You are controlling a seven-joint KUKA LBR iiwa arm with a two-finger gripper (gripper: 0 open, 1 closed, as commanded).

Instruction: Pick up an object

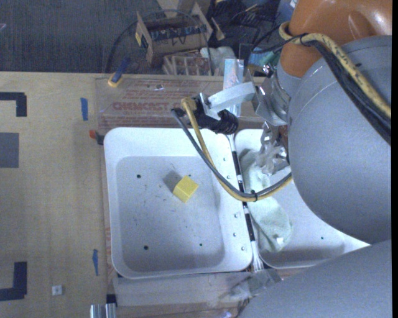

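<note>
1. Yellow block (185,188) lies in the left bin (124,149), near its middle, apart from the walls.
2. Pale cloth (268,217) lies in the right bin (311,248).
3. My tool (272,152) hangs over the right bin above the cloth; I cannot tell its spread.
4. Cables (211,164) cross the bins' shared rim.

The KUKA arm (348,155) is showing broad, smooth grey casings, with a glossy orange band (329,18) sitting above them at the wrist. Black and yellow cables (214,168) are looping from a white bracket (227,98) and running beside the grey casing.
</note>
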